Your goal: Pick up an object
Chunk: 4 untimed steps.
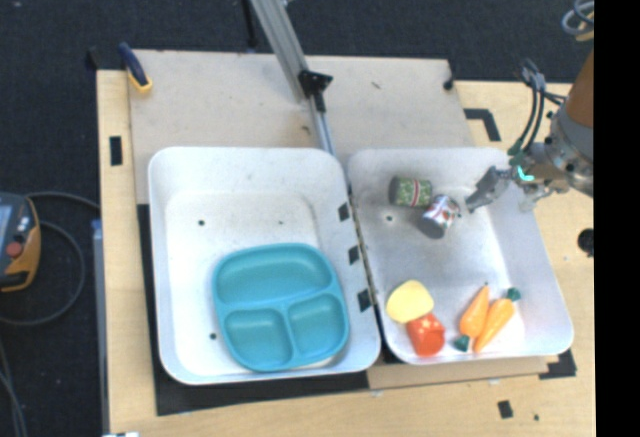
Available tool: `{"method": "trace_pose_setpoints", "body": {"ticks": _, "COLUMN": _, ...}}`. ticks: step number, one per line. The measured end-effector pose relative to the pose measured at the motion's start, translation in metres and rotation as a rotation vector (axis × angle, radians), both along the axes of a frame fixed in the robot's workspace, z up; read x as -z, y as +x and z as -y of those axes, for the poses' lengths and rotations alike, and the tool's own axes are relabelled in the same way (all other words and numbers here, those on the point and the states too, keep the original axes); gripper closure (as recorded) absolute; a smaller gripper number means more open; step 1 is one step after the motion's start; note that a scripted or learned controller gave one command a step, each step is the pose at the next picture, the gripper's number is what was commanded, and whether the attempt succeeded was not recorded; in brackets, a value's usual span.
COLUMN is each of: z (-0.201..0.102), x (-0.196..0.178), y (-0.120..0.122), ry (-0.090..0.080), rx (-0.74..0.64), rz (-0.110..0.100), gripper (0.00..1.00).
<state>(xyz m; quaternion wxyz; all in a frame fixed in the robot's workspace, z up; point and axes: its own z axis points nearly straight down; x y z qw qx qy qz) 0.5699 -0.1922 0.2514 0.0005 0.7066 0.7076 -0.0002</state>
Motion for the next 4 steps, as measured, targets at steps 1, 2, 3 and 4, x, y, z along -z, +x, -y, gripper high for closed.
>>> {"method": "trace_pose_setpoints", "body": {"ticks": 1, "z": 0.0, "x": 0.0, "y": 0.0, "ry": 0.0, "rx": 0.0, "rz": 0.001, "gripper": 0.0}}
{"method": "trace_pose_setpoints", "body": {"ticks": 2, "z": 0.003, "x": 0.042, "y": 0.001, "ry": -0.001, "rx": 0.002, "rz": -0.003, "gripper": 0.0}}
{"method": "trace_pose_setpoints", "body": {"ticks": 3, "z": -0.002, "x": 0.096, "y": -0.008, "ry": 0.0, "rx": 0.003, "rz": -0.004, "gripper": 0.0}}
{"method": "trace_pose_setpoints", "body": {"ticks": 4, "z": -0.001, "x": 0.149, "y": -0.008, "ry": 0.0, "rx": 0.004, "rz": -0.004, "gripper": 0.0}}
